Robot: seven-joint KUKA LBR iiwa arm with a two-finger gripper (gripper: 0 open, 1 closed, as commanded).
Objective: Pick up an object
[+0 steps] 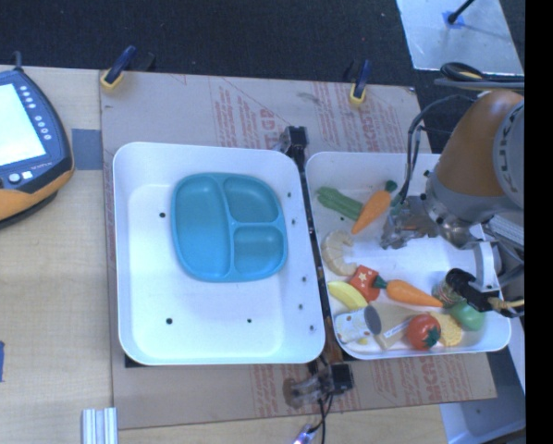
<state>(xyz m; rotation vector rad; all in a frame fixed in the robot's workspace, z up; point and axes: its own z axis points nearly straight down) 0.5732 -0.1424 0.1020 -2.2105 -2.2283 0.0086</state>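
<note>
Pale wood table (45, 285) bearing two glossy white bins. Left bin (138, 331): smooth teal divided plate (228, 227). Right bin (498, 339): plastic toy food, including tapered orange carrot (373, 210) beside metallic end effector (404, 230); finger state cannot be determined.

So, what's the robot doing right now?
End effector low in right bin, beside upper carrot. Nothing visibly held. Toy food crowds bin; blue plate in left bin.

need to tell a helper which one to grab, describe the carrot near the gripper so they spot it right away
Look in the right bin, upper half. The carrot lies tilted beside a green vegetable, just left of the gripper. A second carrot lies lower, near the red pepper.
</note>
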